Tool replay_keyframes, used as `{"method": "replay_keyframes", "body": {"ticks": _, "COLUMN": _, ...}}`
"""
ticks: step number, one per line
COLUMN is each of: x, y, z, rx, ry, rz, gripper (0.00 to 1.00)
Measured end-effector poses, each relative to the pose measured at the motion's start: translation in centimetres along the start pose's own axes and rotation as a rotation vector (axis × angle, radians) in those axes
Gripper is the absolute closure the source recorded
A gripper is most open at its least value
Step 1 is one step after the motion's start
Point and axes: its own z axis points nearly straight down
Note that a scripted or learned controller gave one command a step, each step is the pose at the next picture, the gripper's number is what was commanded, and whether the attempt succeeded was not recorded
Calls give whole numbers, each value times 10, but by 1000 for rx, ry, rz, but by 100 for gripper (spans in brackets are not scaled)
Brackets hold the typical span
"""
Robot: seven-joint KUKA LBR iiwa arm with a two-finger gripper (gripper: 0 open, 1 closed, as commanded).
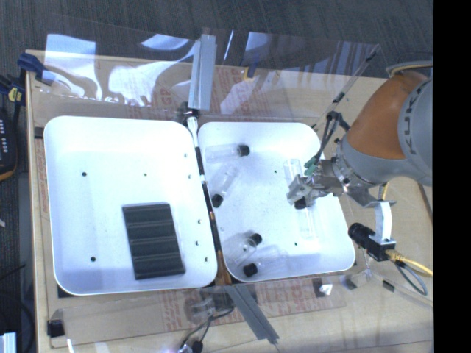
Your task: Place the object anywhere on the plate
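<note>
Gripper (301, 194) low over the right bin (335, 256), fingers too small and blurred to tell whether parted or closed. Clear vials with black caps scattered to its left: one (228, 152) up-left, one (219, 186) level, two (248, 241) down-left. Dark ribbed plate (152, 240) far left, in the left bin (73, 145).
</note>
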Motion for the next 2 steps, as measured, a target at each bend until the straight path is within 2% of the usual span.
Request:
{"method": "replay_keyframes", "body": {"ticks": 1, "x": 114, "y": 121, "z": 33, "rx": 3, "ry": -1, "rz": 85, "gripper": 100}}
{"method": "replay_keyframes", "body": {"ticks": 2, "x": 179, "y": 122, "z": -33, "rx": -1, "ry": -2, "rz": 24, "gripper": 100}}
